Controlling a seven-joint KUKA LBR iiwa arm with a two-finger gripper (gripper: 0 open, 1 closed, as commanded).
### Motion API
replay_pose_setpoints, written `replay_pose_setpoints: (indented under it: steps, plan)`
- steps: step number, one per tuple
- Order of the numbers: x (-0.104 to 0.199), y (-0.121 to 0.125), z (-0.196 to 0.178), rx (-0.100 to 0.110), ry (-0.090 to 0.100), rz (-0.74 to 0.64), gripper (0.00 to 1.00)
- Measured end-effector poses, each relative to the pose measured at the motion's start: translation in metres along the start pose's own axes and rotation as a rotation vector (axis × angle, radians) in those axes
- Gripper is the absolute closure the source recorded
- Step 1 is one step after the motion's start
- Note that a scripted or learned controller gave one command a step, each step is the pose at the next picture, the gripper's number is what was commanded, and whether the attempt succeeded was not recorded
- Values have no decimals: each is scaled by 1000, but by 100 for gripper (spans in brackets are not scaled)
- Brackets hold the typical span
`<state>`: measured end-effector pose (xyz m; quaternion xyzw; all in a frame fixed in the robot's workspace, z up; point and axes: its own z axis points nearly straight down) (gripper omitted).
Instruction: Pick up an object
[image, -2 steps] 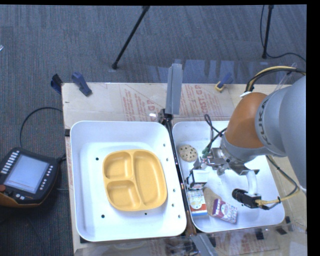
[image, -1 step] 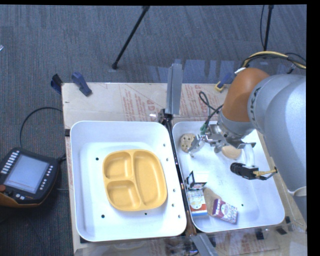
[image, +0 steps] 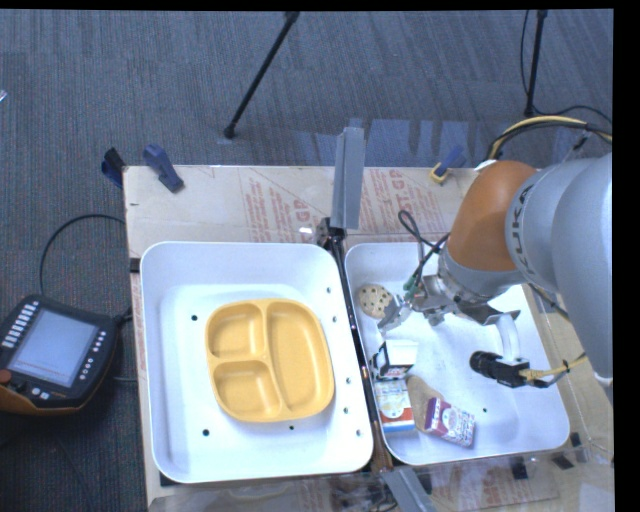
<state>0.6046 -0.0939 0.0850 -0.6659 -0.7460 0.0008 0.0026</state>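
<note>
My gripper (image: 418, 303) hangs low over the far left part of the right bin (image: 545, 415), under the grey and orange wrist. A round tan speckled cookie-like disc (image: 373, 298) lies just left of it, near the bin's left wall. In front of the gripper, a white carton with red and blue print (image: 395, 398) lies along the left wall, with a small black piece (image: 381, 358) at its far end. A maroon packet (image: 448, 420) sits near the front of this bin. Nothing shows as held by the gripper.
The left bin (image: 165, 300) holds a yellow three-compartment plate (image: 268, 358) in its middle. A grey upright post (image: 348, 180) stands behind the divide between the bins. A teach pendant (image: 52, 350) lies on the floor at far left.
</note>
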Motion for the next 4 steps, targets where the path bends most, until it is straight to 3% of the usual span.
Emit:
replay_pose_setpoints:
  steps: [1,2,3,4]
  plan:
    - [4,40,1,0,0,6,0]
    - [3,43,-12,-5,-1,3,100]
    - [4,43,-11,-3,-1,2,0]
    - [3,43,-18,0,0,0,100]
